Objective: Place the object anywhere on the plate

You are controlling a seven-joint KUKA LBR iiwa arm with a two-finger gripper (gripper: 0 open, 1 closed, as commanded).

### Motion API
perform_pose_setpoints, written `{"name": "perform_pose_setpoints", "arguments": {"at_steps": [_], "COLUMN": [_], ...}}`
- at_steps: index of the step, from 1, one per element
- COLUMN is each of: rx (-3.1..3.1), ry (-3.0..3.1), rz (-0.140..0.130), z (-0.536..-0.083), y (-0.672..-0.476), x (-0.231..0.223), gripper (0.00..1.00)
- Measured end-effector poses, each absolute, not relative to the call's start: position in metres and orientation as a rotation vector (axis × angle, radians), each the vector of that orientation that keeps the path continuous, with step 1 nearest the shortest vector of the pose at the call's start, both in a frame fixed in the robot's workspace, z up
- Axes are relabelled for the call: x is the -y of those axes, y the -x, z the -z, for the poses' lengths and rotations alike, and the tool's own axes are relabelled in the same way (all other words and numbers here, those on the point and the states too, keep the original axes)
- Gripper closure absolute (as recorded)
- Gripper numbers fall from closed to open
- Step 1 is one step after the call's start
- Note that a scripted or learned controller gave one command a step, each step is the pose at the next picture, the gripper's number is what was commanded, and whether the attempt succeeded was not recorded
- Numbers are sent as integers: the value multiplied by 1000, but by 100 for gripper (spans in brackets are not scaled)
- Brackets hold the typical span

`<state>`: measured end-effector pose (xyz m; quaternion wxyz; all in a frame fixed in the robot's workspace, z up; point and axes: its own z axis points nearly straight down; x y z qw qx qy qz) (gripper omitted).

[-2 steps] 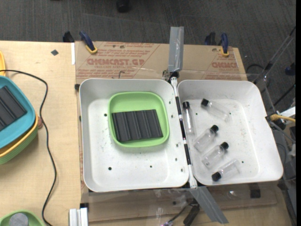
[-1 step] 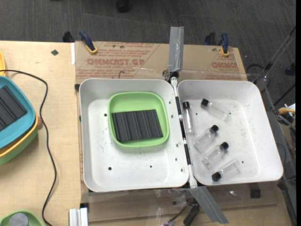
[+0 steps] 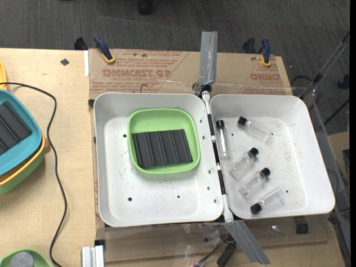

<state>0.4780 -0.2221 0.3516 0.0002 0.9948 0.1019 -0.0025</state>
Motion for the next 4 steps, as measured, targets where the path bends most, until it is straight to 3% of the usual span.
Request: {"name": "perform_pose_setpoints", "arguments": {"at_steps": [1,3,4], "rx": [-313,-311,-310], "ry": [-3128,-3129,-3128], "rz": [9,10,9], "z": [-281,-242,-243], "y": [-477,-477,-477], "x": [222,222,222], "gripper": [0,0,0]}}
